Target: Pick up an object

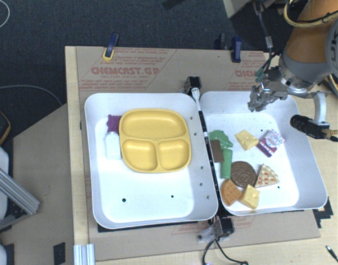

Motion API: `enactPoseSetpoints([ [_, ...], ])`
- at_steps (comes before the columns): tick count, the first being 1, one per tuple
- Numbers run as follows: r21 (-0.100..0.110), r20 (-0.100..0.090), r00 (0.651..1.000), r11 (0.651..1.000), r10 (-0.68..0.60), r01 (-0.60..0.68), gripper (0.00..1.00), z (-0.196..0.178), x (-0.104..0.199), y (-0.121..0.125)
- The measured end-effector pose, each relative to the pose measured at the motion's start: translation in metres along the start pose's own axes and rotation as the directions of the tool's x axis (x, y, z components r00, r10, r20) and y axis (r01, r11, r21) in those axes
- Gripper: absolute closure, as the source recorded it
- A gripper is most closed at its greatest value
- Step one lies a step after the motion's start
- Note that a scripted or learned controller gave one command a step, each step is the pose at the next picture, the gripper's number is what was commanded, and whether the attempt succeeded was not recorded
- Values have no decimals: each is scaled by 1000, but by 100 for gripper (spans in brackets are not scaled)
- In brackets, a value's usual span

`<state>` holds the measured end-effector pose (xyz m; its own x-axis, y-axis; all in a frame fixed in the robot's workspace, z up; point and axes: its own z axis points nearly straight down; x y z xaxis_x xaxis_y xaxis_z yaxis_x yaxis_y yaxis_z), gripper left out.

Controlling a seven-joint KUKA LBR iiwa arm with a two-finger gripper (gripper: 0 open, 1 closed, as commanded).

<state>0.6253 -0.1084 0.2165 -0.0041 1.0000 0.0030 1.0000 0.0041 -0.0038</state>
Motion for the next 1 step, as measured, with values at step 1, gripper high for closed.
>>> enactPoseSetpoints([
  [1, -1, 0, 1000, 1000, -2, 2, 100, -7, 56, -13],
])
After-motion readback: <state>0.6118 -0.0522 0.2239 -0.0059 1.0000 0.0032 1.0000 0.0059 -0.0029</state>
